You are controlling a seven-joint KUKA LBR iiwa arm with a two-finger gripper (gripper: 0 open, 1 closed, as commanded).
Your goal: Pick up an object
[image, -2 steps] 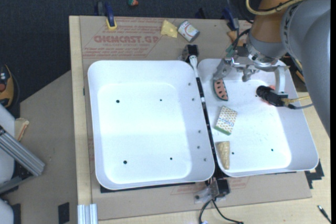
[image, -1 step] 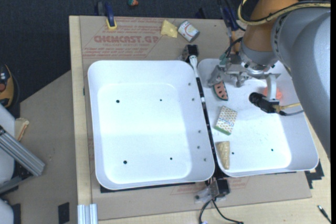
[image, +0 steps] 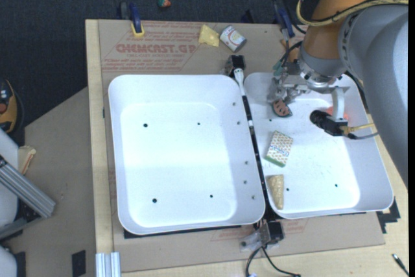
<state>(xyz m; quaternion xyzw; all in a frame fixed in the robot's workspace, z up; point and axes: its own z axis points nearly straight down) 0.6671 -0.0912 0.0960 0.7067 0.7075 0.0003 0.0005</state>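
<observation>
Bench [image: 162, 52] of brown board, bearing two shallow white bins side by side. Left bin [image: 130, 91] wide, right bin [image: 363, 194] narrower, rims meeting along a dark seam.

KUKA arm [image: 379, 55], grey with orange band [image: 334, 16], reaching in from the right; wrist bent downward over the far corner of the right bin.

Gripper [image: 282, 97] pointing down, low over the bin floor, tips just above or touching a small dark reddish object [image: 281, 109]. Whether spread or pressed together: cannot tell. No grasp evident.

Patterned green-and-white block [image: 279, 148] lying flat mid-bin, nearer the camera than the gripper, long axis running roughly toward it. Tan wedge [image: 277, 191] nearer still, by the seam, long axis likewise front-to-back.

Likely target, by judgement: the dark object directly beneath the tips, calling for only a short descent.

Beyond the bins on the bench: yellow scrap [image: 209, 36] and small box [image: 233, 38].
</observation>
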